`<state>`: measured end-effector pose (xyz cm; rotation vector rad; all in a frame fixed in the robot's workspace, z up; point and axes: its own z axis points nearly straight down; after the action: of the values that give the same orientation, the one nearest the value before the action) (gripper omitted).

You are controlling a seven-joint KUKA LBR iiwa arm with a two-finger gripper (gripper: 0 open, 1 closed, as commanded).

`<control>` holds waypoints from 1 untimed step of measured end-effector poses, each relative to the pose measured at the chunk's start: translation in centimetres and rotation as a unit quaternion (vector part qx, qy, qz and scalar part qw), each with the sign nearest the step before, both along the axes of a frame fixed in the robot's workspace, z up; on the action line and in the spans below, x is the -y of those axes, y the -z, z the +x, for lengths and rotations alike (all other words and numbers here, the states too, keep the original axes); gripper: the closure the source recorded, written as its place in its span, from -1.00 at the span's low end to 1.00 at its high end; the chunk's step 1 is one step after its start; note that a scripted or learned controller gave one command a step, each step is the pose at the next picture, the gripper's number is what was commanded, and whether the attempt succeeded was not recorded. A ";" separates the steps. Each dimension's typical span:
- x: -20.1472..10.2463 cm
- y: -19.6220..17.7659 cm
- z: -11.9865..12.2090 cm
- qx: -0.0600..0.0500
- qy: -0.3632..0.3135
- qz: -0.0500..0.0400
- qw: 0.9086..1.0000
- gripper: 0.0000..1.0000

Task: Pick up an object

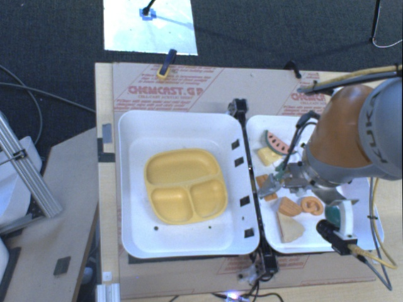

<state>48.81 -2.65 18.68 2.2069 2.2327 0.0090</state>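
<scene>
The gripper (272,186) hovers low in the right bin (264,231); its opening cannot be told. Watermelon slice (278,141) lies behind it, pretzel (310,205) beside it.

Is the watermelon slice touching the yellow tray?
Apart. The camera view shows the watermelon slice in the right bin, the yellow tray in the left bin.

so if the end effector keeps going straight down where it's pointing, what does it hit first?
Probably the small orange food piece at the right bin's left edge, directly under the end effector. Depth is unclear from this slanted view.
</scene>
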 end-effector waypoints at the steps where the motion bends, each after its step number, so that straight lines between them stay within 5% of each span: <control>1: 6.1 10.7 -0.2 -0.004 0.008 -0.002 1.000 -1.00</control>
<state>48.58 -8.70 8.02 2.2266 2.2164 -0.0031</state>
